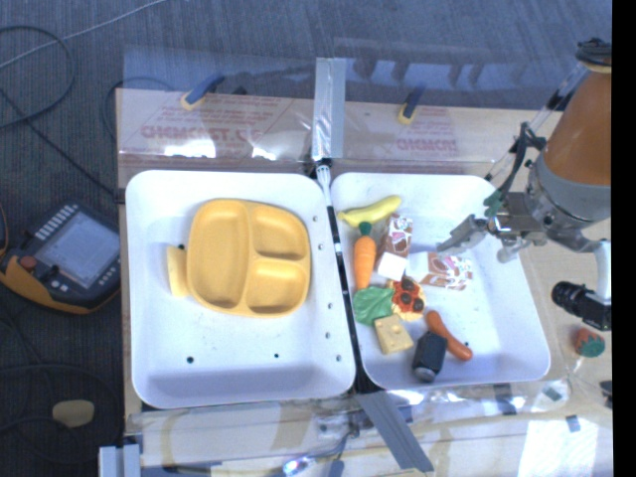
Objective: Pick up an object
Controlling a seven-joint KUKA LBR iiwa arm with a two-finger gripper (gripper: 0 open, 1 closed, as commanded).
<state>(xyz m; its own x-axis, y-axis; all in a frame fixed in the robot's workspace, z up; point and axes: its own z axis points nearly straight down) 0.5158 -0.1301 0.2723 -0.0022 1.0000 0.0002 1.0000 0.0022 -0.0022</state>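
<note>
Though nothing is gripped yet: the end effector (475, 232) hangs over the right bin (517, 306), fingers spread open.
Nearest object: small packet (449, 269), flat, light, likely slippery; pinch across its edges.
Alternative: carrot (365, 259), stiff, rounded; grip mid-body.
Hard to read: the clutter around the dark cylinder (429, 354) overlaps.

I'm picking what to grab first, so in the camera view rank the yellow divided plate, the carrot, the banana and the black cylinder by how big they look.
1. yellow divided plate, by far
2. and 3. banana and carrot, too alike to rank
4. black cylinder
</note>
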